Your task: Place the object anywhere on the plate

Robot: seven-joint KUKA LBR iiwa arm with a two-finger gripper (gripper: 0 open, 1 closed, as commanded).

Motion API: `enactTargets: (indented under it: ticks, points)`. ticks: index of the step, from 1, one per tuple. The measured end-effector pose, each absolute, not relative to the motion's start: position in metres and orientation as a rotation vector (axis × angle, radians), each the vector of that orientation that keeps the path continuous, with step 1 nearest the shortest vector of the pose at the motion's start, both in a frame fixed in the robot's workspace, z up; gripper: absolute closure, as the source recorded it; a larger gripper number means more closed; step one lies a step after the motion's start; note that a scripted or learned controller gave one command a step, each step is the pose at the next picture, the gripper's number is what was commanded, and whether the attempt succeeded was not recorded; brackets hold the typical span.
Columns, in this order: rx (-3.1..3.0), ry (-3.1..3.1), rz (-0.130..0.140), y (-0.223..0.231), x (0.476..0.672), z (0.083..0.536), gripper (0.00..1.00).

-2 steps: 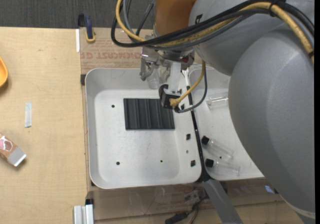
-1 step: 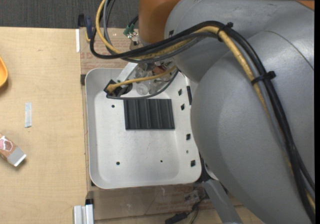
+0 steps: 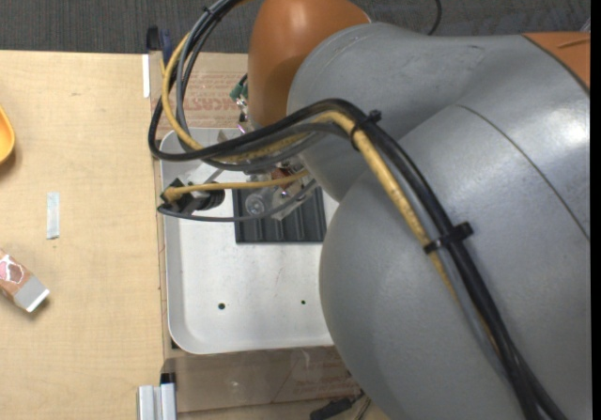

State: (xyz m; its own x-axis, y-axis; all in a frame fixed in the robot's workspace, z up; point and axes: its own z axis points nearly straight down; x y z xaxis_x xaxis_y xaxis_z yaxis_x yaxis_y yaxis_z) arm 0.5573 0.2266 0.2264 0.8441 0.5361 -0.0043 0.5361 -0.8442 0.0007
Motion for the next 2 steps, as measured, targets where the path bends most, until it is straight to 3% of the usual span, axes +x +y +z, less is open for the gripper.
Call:
enactTargets:
  ticks: [1, 2]
  points:
    - [3.014, 0.878, -0.006, 0.227, 0.557, 0.226, 0.00]
    - [3.020, 0.853, -0.004, 0.223, 0.514, 0.338, 0.00]
